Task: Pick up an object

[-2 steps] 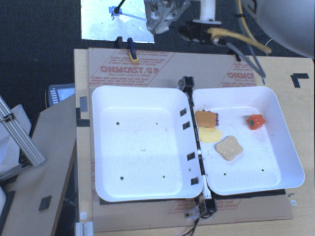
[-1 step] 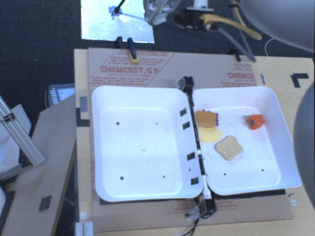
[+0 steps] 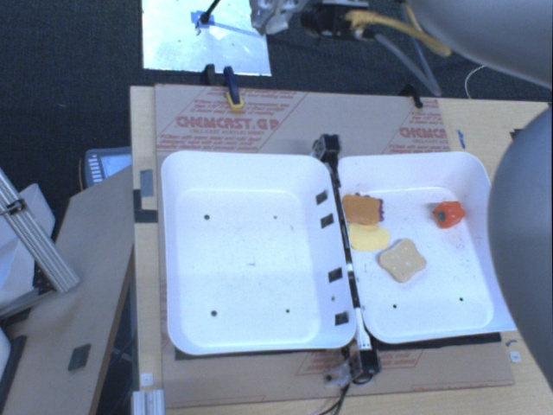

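I am seeing the gripper (image 3: 275, 7) hanging beyond the bins' far edge; its state I cannot tell. The toast piece (image 3: 402, 260) is lying well nearer, in the right bin (image 3: 467, 167).

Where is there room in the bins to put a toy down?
The left bin is bare from wall to wall, so anywhere there works. In the right bin, the strip along the near wall is free, below the toast. It is crowded by the divider, where the sandwich, yellow slice and toast bunch. The pepper sits alone farther right.
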Motion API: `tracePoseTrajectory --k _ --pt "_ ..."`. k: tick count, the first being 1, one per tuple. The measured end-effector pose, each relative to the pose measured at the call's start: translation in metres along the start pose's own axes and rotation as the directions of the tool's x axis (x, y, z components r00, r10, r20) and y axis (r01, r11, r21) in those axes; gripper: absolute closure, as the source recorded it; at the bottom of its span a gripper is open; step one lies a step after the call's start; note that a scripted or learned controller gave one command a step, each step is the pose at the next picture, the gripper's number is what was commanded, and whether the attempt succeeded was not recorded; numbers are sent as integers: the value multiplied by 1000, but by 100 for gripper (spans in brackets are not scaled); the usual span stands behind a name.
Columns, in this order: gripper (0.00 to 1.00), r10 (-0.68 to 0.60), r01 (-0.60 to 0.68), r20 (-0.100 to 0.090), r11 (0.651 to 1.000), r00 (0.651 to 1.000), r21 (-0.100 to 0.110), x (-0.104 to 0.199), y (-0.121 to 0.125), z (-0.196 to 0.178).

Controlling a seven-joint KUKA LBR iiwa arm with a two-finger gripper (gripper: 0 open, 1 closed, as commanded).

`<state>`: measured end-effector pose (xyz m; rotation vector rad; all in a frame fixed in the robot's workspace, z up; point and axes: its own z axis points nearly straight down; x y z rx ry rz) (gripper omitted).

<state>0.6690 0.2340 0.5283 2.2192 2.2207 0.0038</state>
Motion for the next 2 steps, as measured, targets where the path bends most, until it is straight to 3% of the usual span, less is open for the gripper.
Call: tracePoseTrajectory --k 1,2 --pt "100 -3 3 0 1000 1000 1 0 -1 -7" --pt "100 3 -4 4 1000 1000 14 -58 -55 92"
